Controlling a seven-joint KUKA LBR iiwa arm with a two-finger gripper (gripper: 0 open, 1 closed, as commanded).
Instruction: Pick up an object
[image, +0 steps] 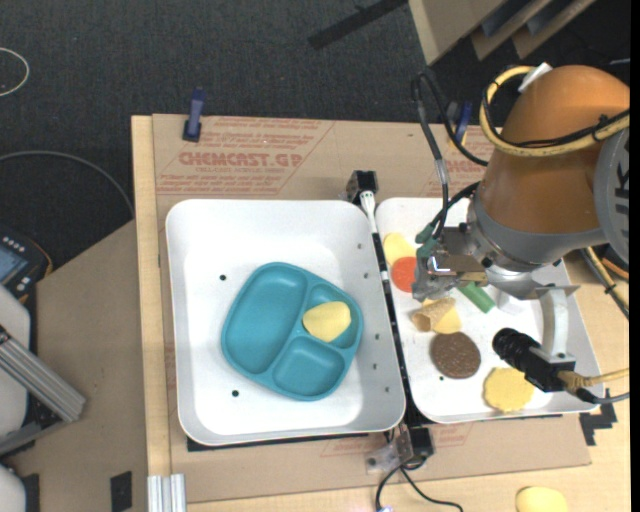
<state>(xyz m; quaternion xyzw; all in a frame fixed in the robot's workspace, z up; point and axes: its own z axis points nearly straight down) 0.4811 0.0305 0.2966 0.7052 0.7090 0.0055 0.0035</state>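
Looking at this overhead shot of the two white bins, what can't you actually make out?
- The tool: the orange and grey wrist covers it, so its grip is unclear.
- The small tan food piece and the round orange piece in the right white bin: partly hidden under the arm.
- The yellow object off the bench: cut by the bottom edge.
- The pale yellow item on the teal divided plate: too blurred to identify.

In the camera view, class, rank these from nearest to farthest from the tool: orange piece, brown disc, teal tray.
Tool over the right bin.
1. Orange piece, just to the left of it in view.
2. Brown disc, below in view.
3. Teal tray, left bin.
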